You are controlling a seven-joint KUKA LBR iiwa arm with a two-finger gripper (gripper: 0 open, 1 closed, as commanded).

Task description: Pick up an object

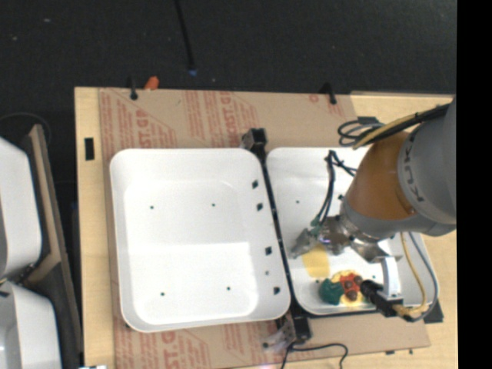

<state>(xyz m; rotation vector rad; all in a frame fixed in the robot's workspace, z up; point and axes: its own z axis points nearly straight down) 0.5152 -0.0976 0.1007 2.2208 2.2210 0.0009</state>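
My gripper [317,241] hangs low in the right bin [296,183], below the orange band of the arm [380,183]. A pale yellow block [316,264] lies just under and in front of it, touching or nearly touching the gripper. Nearer the front of that bin sit a green object [331,291] and a small red and orange object [351,284], side by side. The wrist hides the fingertips.
The left bin [192,237] lies beside the right one, with a black divider clip row [269,229] between them. Cables [419,275] trail along the right bin's right side. Both bins rest on a cardboard sheet [184,118].
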